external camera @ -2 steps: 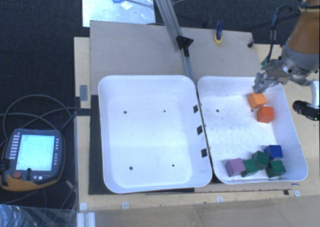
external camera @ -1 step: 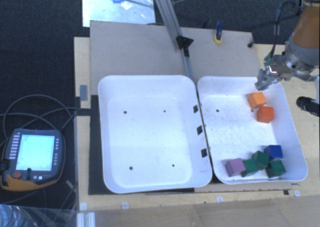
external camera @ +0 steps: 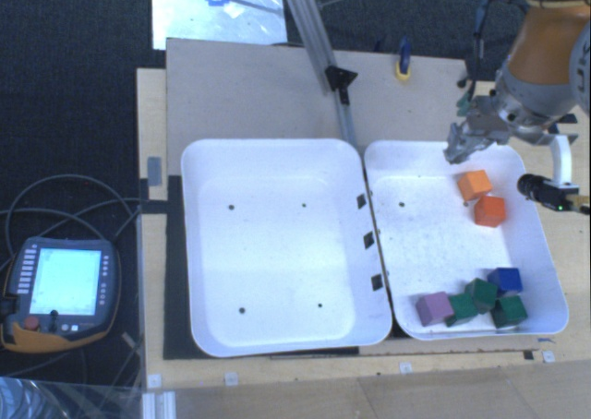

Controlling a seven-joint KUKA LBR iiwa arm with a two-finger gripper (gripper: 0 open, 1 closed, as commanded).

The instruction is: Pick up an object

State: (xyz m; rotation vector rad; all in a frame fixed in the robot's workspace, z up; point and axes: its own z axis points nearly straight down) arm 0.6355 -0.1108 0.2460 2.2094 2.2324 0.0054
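Observation:
My gripper (external camera: pixel 459 151) hangs over the far edge of the right bin (external camera: pixel 434 251), just up and left of an orange block (external camera: pixel 474 185). Nothing shows between its fingers. A second, darker orange block (external camera: pixel 490 211) lies a little nearer, touching or almost touching the first. Along the bin's near edge sits a cluster: a purple block (external camera: pixel 432 307), green blocks (external camera: pixel 478 295) and a blue block (external camera: pixel 505 280).
The left bin (external camera: pixel 277 251) stands beside the right one, with small clips along the shared rim. A slanted metal pole (external camera: pixel 314 29) crosses the back of the bench. A teach pendant (external camera: pixel 60 293) lies on the floor at left.

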